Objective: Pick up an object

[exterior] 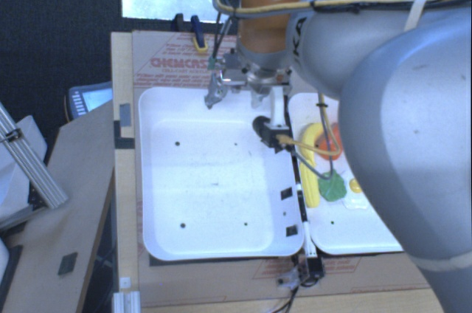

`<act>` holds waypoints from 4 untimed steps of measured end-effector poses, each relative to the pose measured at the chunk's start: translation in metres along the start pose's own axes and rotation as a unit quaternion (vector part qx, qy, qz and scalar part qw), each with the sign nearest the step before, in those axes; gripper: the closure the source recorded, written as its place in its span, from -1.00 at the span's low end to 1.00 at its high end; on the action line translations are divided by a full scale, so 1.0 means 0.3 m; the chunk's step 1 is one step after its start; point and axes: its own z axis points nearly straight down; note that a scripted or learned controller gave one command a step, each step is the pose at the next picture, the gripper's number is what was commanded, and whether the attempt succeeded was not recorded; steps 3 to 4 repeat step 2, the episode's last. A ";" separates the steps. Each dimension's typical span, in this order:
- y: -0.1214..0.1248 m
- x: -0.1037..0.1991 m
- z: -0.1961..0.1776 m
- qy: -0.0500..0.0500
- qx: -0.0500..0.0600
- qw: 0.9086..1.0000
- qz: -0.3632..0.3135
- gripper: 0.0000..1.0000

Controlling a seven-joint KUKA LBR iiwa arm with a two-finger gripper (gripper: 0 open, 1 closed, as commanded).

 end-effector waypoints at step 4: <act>-0.111 -0.237 -0.296 0.002 -0.005 1.000 -0.003 -1.00</act>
